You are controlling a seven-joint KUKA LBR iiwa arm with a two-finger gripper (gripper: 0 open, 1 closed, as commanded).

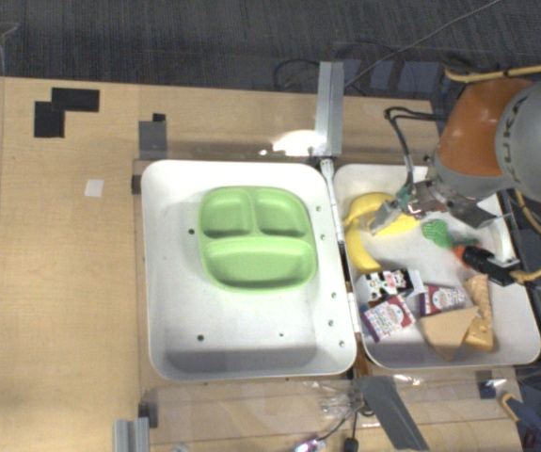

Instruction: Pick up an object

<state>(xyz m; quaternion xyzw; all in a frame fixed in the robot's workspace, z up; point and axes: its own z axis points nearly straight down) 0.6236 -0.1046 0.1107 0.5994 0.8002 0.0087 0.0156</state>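
The gripper (404, 205) hangs low over the banana (364, 222) at ten o'clock in the right bin (524, 342); its grip state I cannot tell. Centre across the banana's curve, clear of the bin wall, before lifting.

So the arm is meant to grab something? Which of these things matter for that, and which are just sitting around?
Part of the job:
- the hand, low in the right bin
- banana, right by the hand
- small cartons
- tan wedge pieces
- green and orange item

Just lying about:
- green divided plate in the left bin
- black cables behind the bins
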